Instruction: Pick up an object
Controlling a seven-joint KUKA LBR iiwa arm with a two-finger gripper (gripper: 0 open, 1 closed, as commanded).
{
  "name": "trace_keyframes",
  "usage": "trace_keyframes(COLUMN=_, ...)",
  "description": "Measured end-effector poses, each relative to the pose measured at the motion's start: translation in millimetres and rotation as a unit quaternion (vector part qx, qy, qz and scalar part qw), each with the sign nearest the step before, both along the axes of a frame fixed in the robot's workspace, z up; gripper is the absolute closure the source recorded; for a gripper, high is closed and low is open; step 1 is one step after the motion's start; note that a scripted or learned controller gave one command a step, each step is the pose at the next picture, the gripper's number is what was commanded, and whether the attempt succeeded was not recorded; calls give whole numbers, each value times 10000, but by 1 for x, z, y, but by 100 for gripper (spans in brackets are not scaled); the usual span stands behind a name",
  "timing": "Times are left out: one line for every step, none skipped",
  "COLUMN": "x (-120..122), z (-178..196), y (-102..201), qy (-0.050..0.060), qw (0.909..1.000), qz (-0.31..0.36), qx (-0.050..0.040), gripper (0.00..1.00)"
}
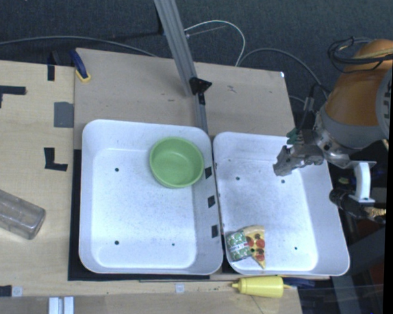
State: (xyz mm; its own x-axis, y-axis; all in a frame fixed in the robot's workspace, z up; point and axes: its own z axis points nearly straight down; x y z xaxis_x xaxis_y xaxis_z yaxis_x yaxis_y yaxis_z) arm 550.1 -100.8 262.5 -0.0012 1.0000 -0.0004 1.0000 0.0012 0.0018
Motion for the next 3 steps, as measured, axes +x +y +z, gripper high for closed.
trace_keyframes(x=1, z=-2, y=55, qy=16, qw=10000, qz=28, qx=8, gripper=100)
trace_keyframes(x=13, z=1, y=106, qy=15, qw=10000, qz=32, qx=8, gripper=100)
trace_keyframes(x=20, z=-13, y=166, qy=24, qw=10000, qz=32, qx=6, gripper=100)
